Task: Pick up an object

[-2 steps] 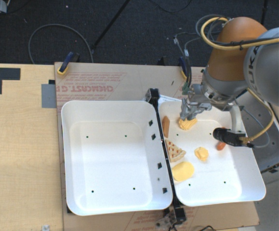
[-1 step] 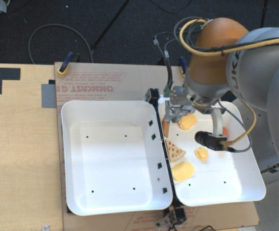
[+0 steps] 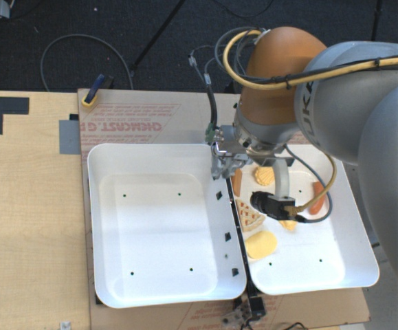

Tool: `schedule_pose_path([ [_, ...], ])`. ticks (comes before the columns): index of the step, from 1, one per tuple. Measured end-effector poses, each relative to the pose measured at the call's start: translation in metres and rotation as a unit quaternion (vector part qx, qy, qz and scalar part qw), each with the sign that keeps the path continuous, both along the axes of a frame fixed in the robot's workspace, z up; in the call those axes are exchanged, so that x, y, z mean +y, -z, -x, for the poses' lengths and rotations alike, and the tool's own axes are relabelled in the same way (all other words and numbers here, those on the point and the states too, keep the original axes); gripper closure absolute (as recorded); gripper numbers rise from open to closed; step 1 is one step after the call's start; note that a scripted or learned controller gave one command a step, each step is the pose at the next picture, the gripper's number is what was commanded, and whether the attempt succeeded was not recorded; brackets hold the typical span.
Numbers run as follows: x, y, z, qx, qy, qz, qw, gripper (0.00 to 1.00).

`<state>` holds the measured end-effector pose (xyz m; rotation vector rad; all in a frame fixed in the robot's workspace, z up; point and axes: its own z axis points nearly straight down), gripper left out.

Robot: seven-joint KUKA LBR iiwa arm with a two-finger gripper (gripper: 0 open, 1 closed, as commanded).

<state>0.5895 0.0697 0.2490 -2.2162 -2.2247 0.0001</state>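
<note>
My gripper hangs low over the near-left part of the right bin, close to the wall shared by the two bins. Just beneath it lies a tan stick-shaped piece. A ridged yellow piece sits beside it to the right. Below them are a waffle-like wedge and a pale yellow disc. A red-orange sausage shape lies further right, with a small yellow bit near it. The wrist hides part of the bin's back.
The left bin stands beside the right one, sharing a dark divider. Both rest on a cardboard sheet on the wooden bench. A blue-and-yellow tool lies at the cardboard's far left corner.
</note>
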Motion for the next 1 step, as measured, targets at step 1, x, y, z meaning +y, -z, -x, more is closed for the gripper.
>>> schedule_pose_path([
  [1,0.0411,0.0112,0.023,0.0,0.001,0.0003,1.0,1.0],
])
